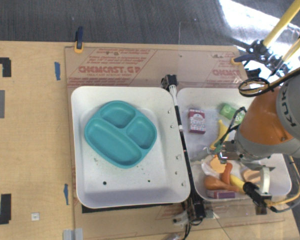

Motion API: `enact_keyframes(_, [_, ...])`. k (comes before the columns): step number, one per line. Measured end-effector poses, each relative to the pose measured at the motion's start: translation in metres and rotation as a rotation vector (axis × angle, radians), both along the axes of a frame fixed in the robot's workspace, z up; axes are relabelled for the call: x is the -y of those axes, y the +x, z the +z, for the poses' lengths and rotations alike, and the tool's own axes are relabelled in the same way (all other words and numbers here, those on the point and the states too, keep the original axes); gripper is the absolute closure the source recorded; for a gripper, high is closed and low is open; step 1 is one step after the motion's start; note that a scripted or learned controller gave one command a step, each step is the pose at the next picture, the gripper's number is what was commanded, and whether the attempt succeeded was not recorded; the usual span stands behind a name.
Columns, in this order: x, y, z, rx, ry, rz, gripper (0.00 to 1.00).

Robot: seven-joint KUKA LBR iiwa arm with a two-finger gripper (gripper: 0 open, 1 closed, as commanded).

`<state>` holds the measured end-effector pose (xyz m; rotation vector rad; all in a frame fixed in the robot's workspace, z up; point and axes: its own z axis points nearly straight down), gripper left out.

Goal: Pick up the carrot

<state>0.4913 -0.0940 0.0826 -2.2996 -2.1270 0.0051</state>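
The cardboard (115,64) under the two bins reads "CHEMCAST GP". One teal tray (121,133) lies in the left bin (85,184). The carrot (226,173) lies in the right bin (285,181) beneath the gripper (229,156), near one red box (196,121); its state I cannot tell.

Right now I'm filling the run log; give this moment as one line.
arm: over right bin | carrot: lying in right bin among toy food | teal plate: left bin | grasp: unconfirmed
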Motion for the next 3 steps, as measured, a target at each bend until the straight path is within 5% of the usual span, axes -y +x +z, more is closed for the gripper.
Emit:
enact_keyframes(1, [0.0,-0.01,0.0,-0.002,-0.001,-0.285,0.0])
enact_keyframes(2, [0.005,-0.008,0.013,0.008,-0.014,-0.289,1.0])
enact_keyframes(3, [0.007,-0.011,0.007,0.005,-0.002,-0.18,1.0])
